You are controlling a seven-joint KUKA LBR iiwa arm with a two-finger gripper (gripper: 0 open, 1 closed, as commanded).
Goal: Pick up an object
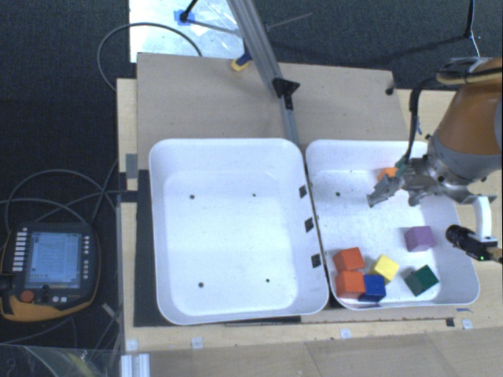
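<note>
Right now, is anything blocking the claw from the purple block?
Nothing visible does. The claw hangs over the right bin, and bare white floor lies between it and the purple block. The other blocks sit nearer the front rim.

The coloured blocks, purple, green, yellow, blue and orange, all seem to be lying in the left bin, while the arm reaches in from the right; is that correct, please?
Not quite: the camera view shows the blocks, such as the purple block and green block, lying in the right bin, not the left bin. The arm does reach in from the right.
</note>
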